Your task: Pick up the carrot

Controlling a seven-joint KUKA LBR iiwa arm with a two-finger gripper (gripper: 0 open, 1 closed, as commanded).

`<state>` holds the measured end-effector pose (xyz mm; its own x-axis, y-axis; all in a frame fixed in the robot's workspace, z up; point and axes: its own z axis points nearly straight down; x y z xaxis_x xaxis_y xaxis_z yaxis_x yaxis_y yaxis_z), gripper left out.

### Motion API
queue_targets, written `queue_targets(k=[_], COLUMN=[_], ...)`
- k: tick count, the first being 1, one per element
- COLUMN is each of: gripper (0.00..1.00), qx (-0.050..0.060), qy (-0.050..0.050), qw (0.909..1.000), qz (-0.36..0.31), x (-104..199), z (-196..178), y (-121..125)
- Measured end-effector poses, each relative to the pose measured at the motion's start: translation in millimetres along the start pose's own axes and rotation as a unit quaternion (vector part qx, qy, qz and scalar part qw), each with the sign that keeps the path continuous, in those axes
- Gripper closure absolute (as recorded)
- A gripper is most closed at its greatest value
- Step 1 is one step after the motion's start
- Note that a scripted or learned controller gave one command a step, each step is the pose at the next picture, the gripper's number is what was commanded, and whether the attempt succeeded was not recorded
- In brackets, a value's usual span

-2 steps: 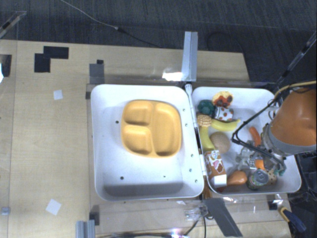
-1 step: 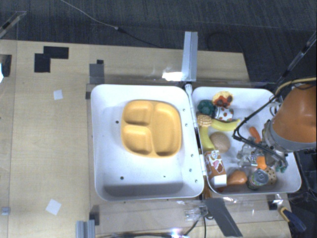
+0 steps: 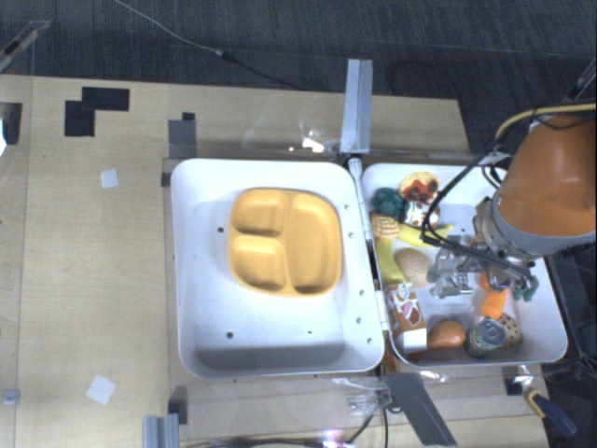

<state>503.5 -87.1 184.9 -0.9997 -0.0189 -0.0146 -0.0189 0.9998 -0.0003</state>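
Your carrot (image 3: 492, 301) lies in the right bin (image 3: 556, 343), toward its near right part, a short orange piece just under the arm's wrist. The gripper (image 3: 454, 276) sits just left of it, low over the bin's middle; you cannot tell from this angle whether its fingers are apart or together, and nothing shows between them. Around the carrot you have a crowd: a round tin (image 3: 485, 337) and a spotted die-like block (image 3: 508, 328) just below it, a brown rounded piece (image 3: 447, 334) to the lower left, a small printed carton (image 3: 406, 308) by the bin's left wall, a pale egg-shaped thing (image 3: 412, 266) and a banana (image 3: 410, 235) beyond the gripper, and a corn cob (image 3: 383, 225) and green piece (image 3: 386, 200) farther back. The arm's orange band (image 3: 550, 180) overhangs the bin's right side. The left bin (image 3: 201, 278) holds a yellow divided plate (image 3: 284, 241). Both bins rest on a pale wooden bench (image 3: 84, 278) with dark carpet (image 3: 280, 17) beyond.
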Motion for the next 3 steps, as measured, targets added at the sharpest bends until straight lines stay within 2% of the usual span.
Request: queue_targets(k=[1,2,3], gripper=[1.0,1.0,1.0], qx=[0.002,0.0,0.003], qy=[-0.002,0.0,-0.002], qw=[0.9999,0.9926,0.9912], qz=[0.017,0.121,0.132], x=[4.9,9.2,9.7], z=[94.1,4.6,94.3], y=[-80.0,-22.9,-120.9])
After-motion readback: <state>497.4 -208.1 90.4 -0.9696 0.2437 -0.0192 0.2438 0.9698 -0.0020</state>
